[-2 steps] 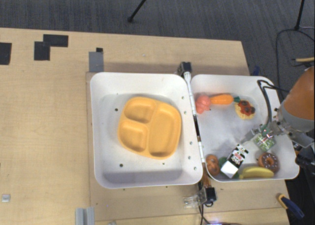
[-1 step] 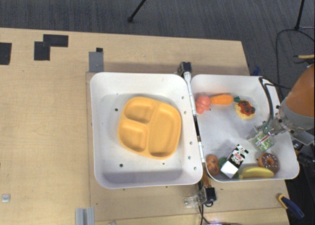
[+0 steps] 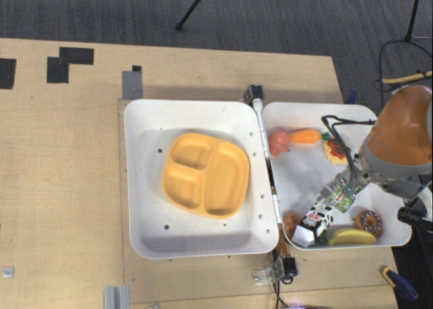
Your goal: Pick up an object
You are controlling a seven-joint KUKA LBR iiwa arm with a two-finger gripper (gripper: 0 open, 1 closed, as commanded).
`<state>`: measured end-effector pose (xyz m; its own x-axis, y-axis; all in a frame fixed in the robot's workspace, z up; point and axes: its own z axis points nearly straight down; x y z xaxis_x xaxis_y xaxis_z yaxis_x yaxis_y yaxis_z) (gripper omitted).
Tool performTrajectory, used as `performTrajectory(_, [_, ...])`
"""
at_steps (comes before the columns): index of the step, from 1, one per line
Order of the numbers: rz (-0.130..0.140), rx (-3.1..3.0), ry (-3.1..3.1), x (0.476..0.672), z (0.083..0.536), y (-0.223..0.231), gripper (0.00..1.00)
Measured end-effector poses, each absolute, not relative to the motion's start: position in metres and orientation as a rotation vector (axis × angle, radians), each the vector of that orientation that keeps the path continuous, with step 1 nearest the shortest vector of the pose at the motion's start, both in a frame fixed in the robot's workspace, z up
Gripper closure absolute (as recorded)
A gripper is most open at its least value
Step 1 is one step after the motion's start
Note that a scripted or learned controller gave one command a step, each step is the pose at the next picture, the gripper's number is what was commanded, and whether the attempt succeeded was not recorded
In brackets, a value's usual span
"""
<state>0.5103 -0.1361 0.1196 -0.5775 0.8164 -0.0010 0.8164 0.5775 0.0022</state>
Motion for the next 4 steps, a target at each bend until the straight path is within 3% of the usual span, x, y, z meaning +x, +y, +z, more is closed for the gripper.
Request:
performTrajectory(1, [0.002, 1.443, 2.787, 0.51, 0.12, -0.136, 0.0])
performTrajectory(2, [0.0, 0.965, 2.985, 0.534, 0.088, -0.112, 0.0])
performTrajectory(3, [0.006, 0.964, 2.977, 0.536, 0.1, -0.111, 1.0])
performTrajectory(4, [0.006, 0.964, 2.978, 0.536, 0.1, -0.111, 0.0])
